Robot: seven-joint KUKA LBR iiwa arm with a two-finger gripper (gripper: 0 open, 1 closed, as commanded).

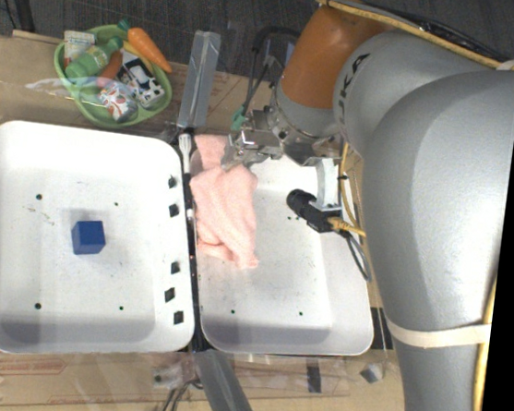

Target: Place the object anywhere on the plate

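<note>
Cloth [226, 210], pink, lies crumpled at the left side of the right bin [317, 324], its top edge under my gripper [243, 148]. Can't tell from this angle whether the fingers are apart or pinching it. Left bin [18, 180] holds a blue cube [89, 236]; green bowl [110, 119] w/ toy food sits behind.

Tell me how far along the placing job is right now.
Nothing looks finished: I can't make out a plate in either bin. In hand: the gripper sits at the top edge of the pink cloth, which lies crumpled in the right bin along its left wall; a grasp can't be confirmed. The blue cube rests untouched in the left bin. Lifting and placing are still left.
</note>
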